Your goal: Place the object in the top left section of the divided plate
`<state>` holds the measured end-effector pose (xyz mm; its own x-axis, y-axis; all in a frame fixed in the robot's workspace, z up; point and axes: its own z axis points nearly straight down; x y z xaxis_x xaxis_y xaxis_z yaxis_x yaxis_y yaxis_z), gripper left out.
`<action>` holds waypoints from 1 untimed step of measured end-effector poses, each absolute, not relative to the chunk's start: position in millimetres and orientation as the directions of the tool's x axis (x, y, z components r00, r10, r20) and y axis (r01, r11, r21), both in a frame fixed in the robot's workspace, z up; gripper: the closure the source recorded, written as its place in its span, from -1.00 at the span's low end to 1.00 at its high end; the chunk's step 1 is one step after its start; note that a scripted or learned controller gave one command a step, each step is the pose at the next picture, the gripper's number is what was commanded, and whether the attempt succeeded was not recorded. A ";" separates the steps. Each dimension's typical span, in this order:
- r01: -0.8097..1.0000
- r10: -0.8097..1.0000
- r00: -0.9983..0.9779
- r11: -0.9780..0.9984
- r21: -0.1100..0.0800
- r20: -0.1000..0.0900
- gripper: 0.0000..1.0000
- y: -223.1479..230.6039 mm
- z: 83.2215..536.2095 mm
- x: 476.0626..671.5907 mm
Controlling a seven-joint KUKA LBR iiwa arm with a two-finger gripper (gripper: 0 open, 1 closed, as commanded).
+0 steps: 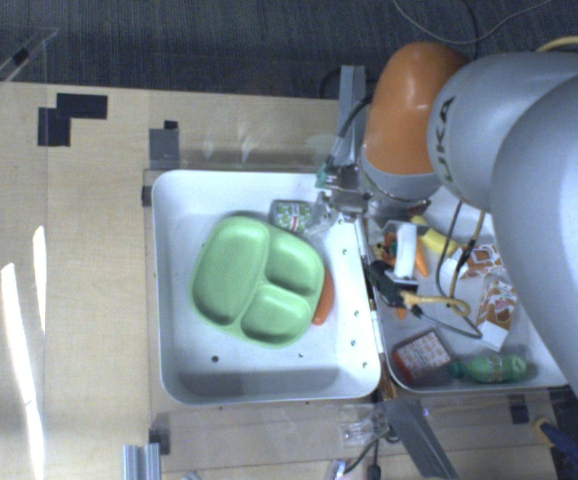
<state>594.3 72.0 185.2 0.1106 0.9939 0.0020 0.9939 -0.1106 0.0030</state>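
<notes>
**A:** Where's the gripper (331,200) right now?

**B:** Low over the left bin (259,380), by its far right corner, with the arm (514,118) looming behind it. From this angle I cannot tell whether it is open or closed, or gripping anything.

**A:** And the thing to be placed?

**B:** I take it to be the small green-and-white object (290,214). It sits just beside the gripper, on the side away from the arm, at the nearest edge of the divided plate (231,268). It may be touching the tool, but I can't confirm that.

**A:** So what's the step in hand?

**B:** Probably securing or carrying it. The target section looks to lie beyond the object from the gripper, farther across the plate and away from the arm.

**A:** How should it be done well?

**B:** First make sure the hold is real. Lift a little and check that the object rises with the tool. Then travel away from the arm, high enough to clear the plate's rim and its dividing ridges. Come down over the middle of the section rather than its edge, and release low so nothing bounces into a neighbouring compartment.

**A:** Anything to avoid?

**B:** The orange carrot (322,302) lying against the plate's rim, nearer the camera than the gripper. Keep the path off it.
</notes>
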 end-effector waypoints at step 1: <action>0.950 0.950 0.312 -0.312 0.000 0.002 -1.00 64.1 184.7 573.4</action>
